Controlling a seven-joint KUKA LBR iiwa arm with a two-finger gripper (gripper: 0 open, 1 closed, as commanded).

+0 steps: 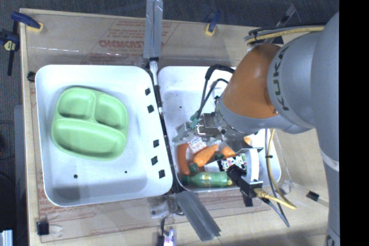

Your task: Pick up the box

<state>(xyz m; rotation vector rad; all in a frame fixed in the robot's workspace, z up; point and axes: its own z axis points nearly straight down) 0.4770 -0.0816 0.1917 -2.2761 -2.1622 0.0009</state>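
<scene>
Mia: So, what part of the job is the robot at?

Ben: I think it is at the reaching part. The big grey arm with the orange band (253,89) hangs low over the shallow white bin on the right (173,78). Its gripper (205,125) is down among the toys.

Mia: Has it got the box?

Ben: I can't see anything held. The arm covers most of the gripper, so I cannot tell if it is open or shut.

Mia: Which one is the box?

Ben: My best guess is the small white box with red marks (196,142). It lies in the right bin, near the middle, a bit toward the left bin. It is tiny in the picture, so I am not sure.

Mia: How close is it to the gripper?

Ben: Just beside it, on the side nearer the bottom of the view. I cannot tell if they touch.

Mia: What else is near?

Ben: Orange carrot-shaped toys (204,154) lie right next to the box. A long green bottle-shaped toy (210,180) lies by the near wall. The shallow white bin on the left (57,75) holds a green plastic tray with three dips (89,121), well apart from all this.

Mia: What should it do next?

Ben: I think it must get the box in the middle of the gripper, squeeze only the box, then lift straight up. The carrots are so close they could get pinched too.
</scene>
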